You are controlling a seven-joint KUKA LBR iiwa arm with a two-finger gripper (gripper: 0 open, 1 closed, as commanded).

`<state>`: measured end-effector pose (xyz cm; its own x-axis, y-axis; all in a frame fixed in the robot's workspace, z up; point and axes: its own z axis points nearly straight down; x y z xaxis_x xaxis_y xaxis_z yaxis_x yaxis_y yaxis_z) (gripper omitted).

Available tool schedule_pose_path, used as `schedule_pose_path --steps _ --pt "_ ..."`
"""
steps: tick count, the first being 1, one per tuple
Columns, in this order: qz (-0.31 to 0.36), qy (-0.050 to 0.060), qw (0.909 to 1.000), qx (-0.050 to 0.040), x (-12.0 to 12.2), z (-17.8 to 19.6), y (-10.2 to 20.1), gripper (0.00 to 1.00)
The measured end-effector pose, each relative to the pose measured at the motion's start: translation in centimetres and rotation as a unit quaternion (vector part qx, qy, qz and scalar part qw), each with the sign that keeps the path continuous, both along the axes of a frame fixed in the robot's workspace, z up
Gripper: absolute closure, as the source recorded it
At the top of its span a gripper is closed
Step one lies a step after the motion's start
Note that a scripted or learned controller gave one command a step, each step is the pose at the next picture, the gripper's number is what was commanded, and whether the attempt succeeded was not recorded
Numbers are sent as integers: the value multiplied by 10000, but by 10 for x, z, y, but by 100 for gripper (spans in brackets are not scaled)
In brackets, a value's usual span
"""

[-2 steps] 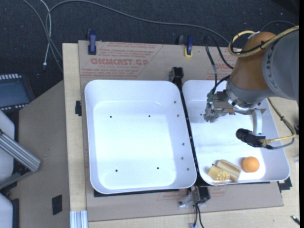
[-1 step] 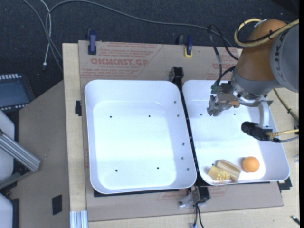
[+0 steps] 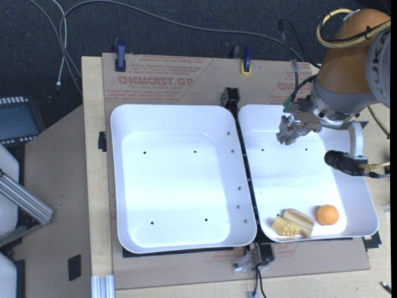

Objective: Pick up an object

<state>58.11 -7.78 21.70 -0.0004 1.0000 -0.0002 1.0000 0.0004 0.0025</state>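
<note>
A: What is lying nearest the camera?
B: A ridged yellow corn-shaped piece (image 3: 286, 227) and a tan oblong block (image 3: 299, 218) are touching at the right white bin (image 3: 310, 179)'s 6 o'clock rim. A small orange ball (image 3: 327, 215) is sitting just beside, toward 5 o'clock.
A: And farther back?
B: The grey two-finger gripper (image 3: 286, 135) is hovering near 11 o'clock, holding nothing; its finger spacing cannot be determined. The left white bin (image 3: 180, 179) is lying alongside.

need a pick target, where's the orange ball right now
The orange ball lies in the right bin, near its front right corner, just right of the tan and yellow pieces.
</note>
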Motion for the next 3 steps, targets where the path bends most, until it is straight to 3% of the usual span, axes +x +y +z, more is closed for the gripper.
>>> schedule_pose_path --steps 1,2,3 --pt "-2 2 10000 0 0 25 0 100" --pt "17 5 10000 4 11 32 55 100" --pt "18 14 10000 4 22 16 107 100"
